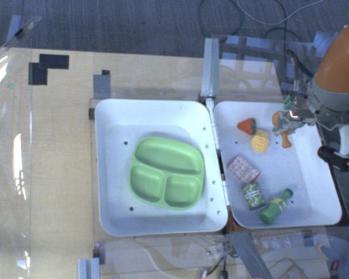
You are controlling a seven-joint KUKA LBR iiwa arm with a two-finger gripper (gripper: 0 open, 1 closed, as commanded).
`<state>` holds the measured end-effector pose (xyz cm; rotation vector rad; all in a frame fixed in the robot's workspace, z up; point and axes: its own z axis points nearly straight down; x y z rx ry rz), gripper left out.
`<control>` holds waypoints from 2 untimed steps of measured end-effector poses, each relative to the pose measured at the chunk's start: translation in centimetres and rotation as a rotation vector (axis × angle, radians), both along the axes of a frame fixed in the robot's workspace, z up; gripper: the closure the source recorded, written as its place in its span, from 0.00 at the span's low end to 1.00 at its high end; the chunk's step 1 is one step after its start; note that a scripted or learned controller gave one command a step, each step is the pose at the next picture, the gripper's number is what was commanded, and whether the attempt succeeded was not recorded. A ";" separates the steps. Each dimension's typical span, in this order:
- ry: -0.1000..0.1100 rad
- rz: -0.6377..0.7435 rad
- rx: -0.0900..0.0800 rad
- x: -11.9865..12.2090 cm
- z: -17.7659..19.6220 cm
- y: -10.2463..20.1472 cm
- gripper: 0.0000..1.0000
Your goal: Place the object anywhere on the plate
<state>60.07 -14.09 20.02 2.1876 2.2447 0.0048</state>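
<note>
On the pale wooden tabletop [58,156] two shallow white bins sit side by side. The left bin [113,214] carries a green plate [166,171] with three compartments (one long section at the far side, two smaller ones nearer the camera), lying a little askew in the middle of the bin. Nothing rests on the plate.

The right bin [314,173] holds the loose things. Toward its far left lie a small red strawberry [246,125] and, just beside it, a yellow corn piece [259,140]. Below them sits a pink checked packet [243,169], then a green patterned can [253,195], and touching that, a green bottle [276,207] on its side. An orange carrot-like piece [281,129] lies near the far right of the bin.

The gripper [291,118] hangs over that orange piece from the right, under the arm's orange band [337,57]. Whether its fingers are released or clenched cannot be told here.
</note>
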 end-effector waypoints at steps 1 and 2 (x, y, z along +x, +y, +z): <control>0.003 0.197 0.001 -3.1 -1.5 6.8 1.00; 0.003 0.286 0.002 -5.0 -1.5 15.4 1.00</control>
